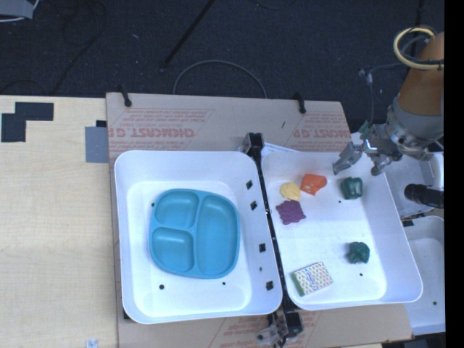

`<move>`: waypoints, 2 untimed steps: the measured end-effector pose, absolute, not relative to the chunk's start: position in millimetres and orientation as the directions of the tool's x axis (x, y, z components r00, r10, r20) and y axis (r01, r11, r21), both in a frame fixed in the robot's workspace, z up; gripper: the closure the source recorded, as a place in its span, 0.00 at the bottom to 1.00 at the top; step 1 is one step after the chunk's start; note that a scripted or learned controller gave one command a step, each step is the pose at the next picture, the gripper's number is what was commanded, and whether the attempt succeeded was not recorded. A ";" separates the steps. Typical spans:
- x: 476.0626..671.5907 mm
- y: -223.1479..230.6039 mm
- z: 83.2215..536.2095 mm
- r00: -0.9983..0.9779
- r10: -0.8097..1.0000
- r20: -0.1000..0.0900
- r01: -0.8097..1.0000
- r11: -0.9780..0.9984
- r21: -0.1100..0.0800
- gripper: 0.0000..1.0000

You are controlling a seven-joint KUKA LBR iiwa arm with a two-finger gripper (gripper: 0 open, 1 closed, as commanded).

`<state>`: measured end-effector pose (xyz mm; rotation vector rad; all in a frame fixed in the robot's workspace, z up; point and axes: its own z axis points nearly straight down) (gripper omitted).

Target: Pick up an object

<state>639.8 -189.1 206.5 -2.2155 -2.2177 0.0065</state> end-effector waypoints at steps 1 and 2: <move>636.7 -195.5 146.2 0.000 1.000 0.001 1.000 0.000 -0.006 0.00; 638.2 -197.6 117.2 0.002 1.000 -0.002 1.000 -0.002 0.002 0.00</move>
